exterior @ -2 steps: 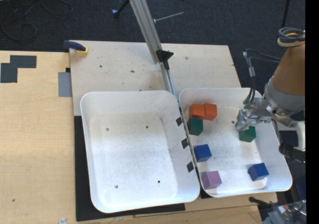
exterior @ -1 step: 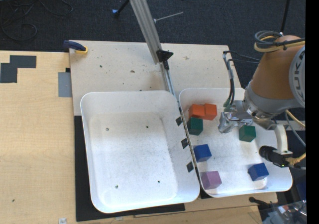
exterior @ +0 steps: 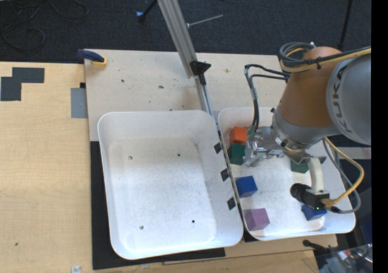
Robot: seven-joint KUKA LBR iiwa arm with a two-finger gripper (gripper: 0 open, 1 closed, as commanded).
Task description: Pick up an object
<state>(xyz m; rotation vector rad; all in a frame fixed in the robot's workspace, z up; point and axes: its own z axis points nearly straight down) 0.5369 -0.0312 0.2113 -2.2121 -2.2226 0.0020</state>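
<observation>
Close around pincer (exterior: 253,151): orange block (exterior: 239,134); green block (exterior: 236,154)

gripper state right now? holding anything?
Gripper: cannot tell. It is low in the right bin, beside the orange block and green block; nothing visibly held.

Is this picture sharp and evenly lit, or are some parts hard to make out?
Camera view: light is soft and even on the left bin; the blue block and purple block read clearly; the arm shades the right bin; the gripper looks slightly soft amid clutter; the floor behind is dark.
</observation>
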